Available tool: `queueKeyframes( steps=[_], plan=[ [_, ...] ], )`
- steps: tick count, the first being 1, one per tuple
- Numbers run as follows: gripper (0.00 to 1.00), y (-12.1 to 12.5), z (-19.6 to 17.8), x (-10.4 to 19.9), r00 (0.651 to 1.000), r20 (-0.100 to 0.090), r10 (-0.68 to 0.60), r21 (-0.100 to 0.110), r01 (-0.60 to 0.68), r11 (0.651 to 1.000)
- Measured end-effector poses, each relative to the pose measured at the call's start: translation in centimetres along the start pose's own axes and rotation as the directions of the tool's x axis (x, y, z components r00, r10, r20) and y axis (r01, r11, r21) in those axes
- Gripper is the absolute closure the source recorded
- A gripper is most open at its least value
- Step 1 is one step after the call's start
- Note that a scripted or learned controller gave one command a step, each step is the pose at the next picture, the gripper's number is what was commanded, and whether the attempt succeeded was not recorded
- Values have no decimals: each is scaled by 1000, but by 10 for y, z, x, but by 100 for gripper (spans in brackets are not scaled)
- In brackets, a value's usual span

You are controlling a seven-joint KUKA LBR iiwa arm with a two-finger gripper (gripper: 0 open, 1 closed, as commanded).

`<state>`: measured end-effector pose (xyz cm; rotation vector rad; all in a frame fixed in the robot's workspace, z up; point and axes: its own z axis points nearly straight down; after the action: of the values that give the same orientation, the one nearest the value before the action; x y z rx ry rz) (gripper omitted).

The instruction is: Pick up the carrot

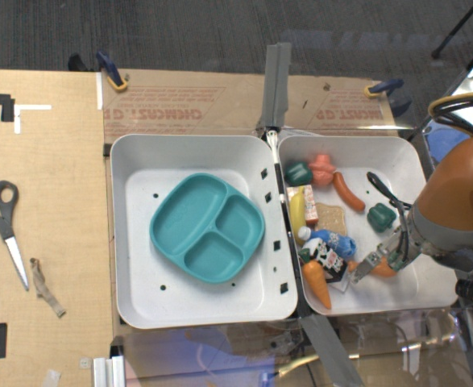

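Observation:
The carrot (317,284) is orange and lies at the front left of the right bin (417,293), its pointed end toward the front wall. It is partly tucked under a black-and-white toy (327,259). My gripper (375,263) hangs low over the bin's front middle, about a hand's width to the right of the carrot and apart from it. A small orange piece (385,271) shows just beneath the gripper; what it is cannot be made out. The arm's orange band (462,188) rises at the right.
The right bin also holds a red sausage (349,190), a pink item (323,168), two green items (298,173) (381,214), a yellow piece (298,208), a bread slice (331,216) and a blue toy (334,243). A teal divided plate (208,228) lies in the left bin. Scissors (2,216) lie at far left.

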<state>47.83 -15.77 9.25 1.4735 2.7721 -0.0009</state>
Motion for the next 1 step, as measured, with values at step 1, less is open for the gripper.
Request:
queueKeyframes(
  steps=[1],
  plan=[
    [0,29,1,44,996,-3,-85,1,85,996]
  ],
)
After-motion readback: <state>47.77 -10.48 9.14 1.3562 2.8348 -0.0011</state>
